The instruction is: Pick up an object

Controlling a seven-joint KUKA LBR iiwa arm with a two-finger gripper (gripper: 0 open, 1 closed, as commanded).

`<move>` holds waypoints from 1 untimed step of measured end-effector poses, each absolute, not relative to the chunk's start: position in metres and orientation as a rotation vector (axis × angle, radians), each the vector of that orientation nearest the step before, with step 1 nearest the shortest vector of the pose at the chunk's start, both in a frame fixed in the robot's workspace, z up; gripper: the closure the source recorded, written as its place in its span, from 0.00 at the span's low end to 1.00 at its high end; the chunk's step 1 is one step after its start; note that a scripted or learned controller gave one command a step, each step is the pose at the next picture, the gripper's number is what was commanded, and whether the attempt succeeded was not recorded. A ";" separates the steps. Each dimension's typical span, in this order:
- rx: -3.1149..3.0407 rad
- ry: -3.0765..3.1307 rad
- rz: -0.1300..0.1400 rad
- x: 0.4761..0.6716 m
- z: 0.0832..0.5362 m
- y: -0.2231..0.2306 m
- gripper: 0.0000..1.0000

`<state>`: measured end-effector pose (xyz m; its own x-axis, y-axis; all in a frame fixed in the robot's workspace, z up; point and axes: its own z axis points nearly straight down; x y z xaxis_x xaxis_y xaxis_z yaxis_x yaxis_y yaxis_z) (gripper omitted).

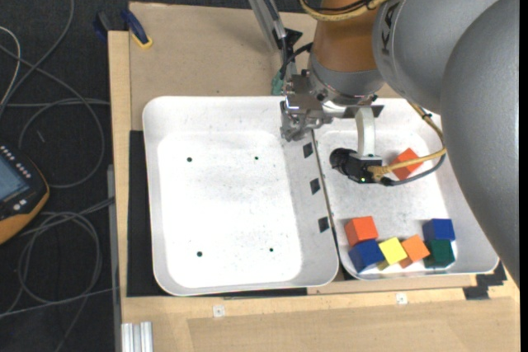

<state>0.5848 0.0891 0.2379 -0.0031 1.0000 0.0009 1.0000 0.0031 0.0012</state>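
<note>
Fingers (290, 130) of the gripper (294, 128) are hanging over the left bin's (231, 194) far right corner; spread or pressed together, I cannot tell. Coloured blocks (393, 250) are lying clustered along the right bin's (412, 202) near edge, with one orange block (405, 161) sitting apart.

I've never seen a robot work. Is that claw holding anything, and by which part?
Nothing that I can see. The gripper hangs at the far corner of the right bin, and the coloured blocks lie inside it, apart from the gripper.
</note>
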 end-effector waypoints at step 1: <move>2.221 2.224 -0.002 0.583 0.232 0.092 1.00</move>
